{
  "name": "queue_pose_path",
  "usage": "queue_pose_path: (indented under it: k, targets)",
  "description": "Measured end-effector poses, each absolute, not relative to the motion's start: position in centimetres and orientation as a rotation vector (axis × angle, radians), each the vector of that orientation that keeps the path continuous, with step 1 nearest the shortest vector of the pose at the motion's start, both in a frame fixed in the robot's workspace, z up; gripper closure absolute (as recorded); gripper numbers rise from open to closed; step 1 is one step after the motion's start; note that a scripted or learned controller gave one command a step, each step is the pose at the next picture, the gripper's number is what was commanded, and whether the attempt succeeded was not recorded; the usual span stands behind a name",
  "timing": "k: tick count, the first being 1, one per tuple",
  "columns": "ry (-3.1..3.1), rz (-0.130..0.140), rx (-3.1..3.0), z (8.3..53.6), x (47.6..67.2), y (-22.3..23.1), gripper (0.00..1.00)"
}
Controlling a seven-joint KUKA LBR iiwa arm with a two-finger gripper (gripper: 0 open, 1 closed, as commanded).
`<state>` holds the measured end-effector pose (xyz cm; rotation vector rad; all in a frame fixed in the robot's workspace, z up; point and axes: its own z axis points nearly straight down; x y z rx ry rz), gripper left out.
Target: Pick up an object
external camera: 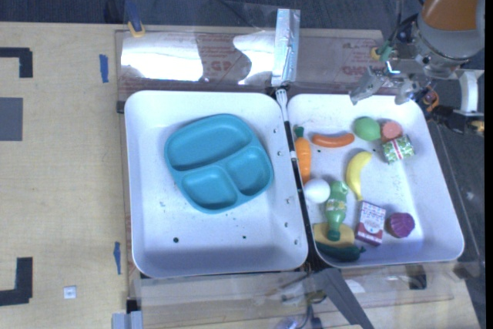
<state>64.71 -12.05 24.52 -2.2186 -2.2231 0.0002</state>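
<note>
Two white bins (146,189), one blue plate (219,162), one banana (357,172), one carrot (303,158), one sausage (332,139), one egg (316,191), one small carton (371,222)

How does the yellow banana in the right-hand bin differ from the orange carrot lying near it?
The yellow toy banana is curved and thick, while the orange toy carrot is straight, tapering and slimmer. The banana lies out in the open middle of the right white bin; the carrot lies along that bin's left wall, next to the divider. The carrot has a green top end; the banana is one colour throughout. Both lie flat, pointing roughly up and down the picture.
</note>
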Motion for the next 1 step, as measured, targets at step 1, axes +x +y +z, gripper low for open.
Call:
queue_pose_path:
  k: [1]
  targets:
    - [-2.542, -0.003, -1.853, 23.47, 66.76, -9.58, 0.0]
